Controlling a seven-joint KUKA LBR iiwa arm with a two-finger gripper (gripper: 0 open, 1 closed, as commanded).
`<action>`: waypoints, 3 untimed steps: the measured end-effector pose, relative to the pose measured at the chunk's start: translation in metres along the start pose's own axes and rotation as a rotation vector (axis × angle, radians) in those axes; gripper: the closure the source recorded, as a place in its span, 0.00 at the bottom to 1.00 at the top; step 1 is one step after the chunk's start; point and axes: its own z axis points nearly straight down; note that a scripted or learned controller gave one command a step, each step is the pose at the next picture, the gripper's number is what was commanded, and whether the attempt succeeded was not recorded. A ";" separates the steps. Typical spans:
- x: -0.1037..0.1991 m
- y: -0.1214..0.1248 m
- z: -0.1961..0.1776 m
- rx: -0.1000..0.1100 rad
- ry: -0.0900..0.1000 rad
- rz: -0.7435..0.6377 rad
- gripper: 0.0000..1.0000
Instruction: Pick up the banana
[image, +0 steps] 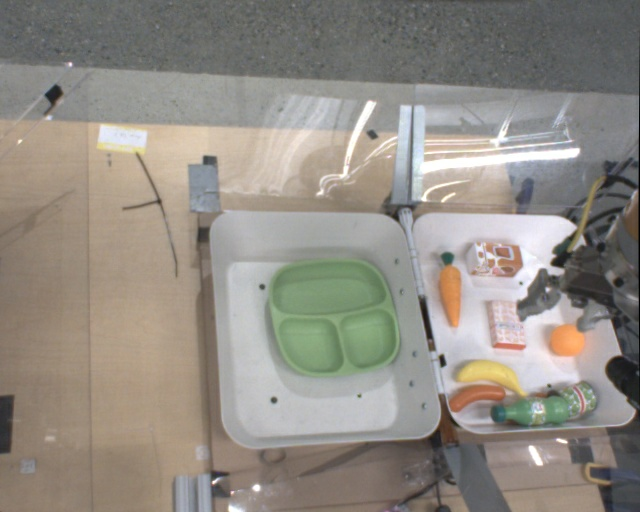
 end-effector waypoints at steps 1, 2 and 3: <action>-0.031 0.007 0.199 -0.006 0.001 0.066 0.00; -0.031 0.010 0.210 -0.012 0.005 -0.003 0.00; -0.032 0.011 0.201 -0.016 0.002 -0.003 1.00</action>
